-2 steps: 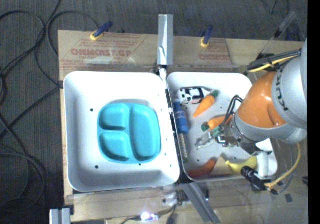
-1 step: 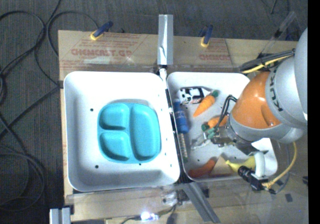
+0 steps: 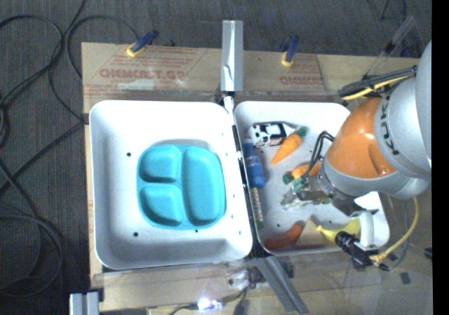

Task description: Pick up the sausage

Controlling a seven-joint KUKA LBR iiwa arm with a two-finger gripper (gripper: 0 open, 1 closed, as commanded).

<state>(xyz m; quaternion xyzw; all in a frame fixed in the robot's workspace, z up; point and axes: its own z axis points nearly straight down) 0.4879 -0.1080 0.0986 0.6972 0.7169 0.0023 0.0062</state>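
Note:
The sausage [image 3: 285, 237] is a reddish-brown piece lying along the near wall of the right bin [image 3: 309, 109]. My gripper [image 3: 297, 194] hangs over the middle of that bin, a short way farther from the near wall than the sausage and apart from it. Nothing of the sausage shows at the gripper. The arm's orange band and grey wrist cover the right part of the bin.
In the right bin are a carrot [image 3: 288, 145], a second carrot [image 3: 304, 170] just by the gripper, a blue object [image 3: 253, 170] along the left wall, a black-and-white toy [image 3: 266, 132] and a yellow banana [image 3: 338, 231]. The left bin [image 3: 112, 131] holds a blue divided tray [image 3: 182, 184].

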